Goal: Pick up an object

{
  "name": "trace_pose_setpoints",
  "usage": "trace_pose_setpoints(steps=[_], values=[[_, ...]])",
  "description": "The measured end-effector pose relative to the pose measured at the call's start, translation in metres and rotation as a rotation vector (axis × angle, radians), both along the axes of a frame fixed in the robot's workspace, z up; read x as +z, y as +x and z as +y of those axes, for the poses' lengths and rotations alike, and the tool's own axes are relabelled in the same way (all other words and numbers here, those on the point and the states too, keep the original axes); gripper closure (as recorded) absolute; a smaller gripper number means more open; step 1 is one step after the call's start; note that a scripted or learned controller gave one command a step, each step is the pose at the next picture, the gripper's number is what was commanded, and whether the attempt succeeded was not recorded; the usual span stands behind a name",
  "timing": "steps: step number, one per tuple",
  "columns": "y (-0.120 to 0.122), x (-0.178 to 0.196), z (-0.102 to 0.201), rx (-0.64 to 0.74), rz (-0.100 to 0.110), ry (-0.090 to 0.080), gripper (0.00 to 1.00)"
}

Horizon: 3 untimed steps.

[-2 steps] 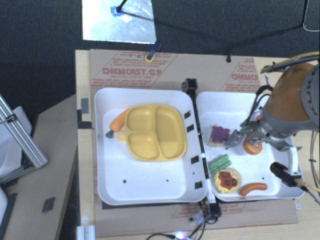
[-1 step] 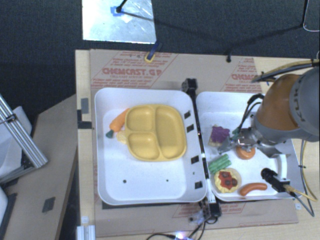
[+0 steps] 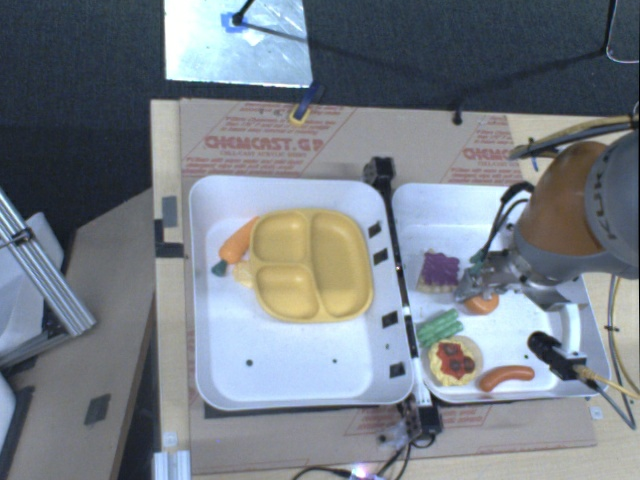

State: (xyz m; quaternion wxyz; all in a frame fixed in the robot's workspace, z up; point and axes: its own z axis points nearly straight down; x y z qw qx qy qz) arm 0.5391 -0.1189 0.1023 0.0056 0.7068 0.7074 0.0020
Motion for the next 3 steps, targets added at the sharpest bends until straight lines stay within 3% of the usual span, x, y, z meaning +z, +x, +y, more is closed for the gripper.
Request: trace_pose_setpoints(steps=[2,3], values=[[0.009,0.116,-0.002,0.003,0.004,0.004,1.00],[0.007,0.130,0.052,0.009,0.007,0.007,1.00]])
